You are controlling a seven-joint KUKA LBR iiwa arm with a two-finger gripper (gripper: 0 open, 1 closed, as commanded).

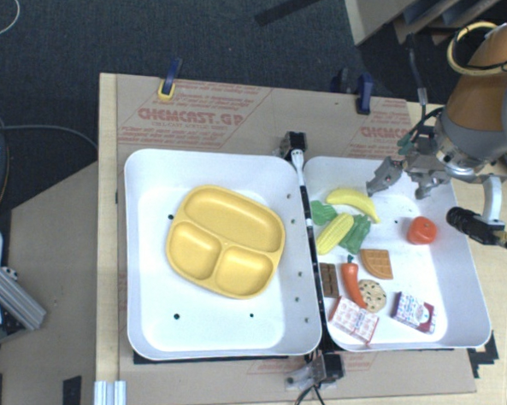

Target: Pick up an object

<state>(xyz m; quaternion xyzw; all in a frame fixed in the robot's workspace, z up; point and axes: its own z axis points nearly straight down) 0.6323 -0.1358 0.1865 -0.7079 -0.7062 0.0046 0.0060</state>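
Observation:
My gripper hangs open over the back of the right bin, its two fingers spread wide with nothing between them. Just left of and below it lies a yellow banana. A red tomato sits to the lower right of the fingers. Further forward lie a corn cob, green pieces, a brown cracker, a red chili, a cookie, a chocolate bar and two small packets.
The left bin holds a yellow three-compartment plate. A black divider rail runs between the bins. Clamps stand at the bench's back edge. The grey arm with its orange band comes in at the upper right.

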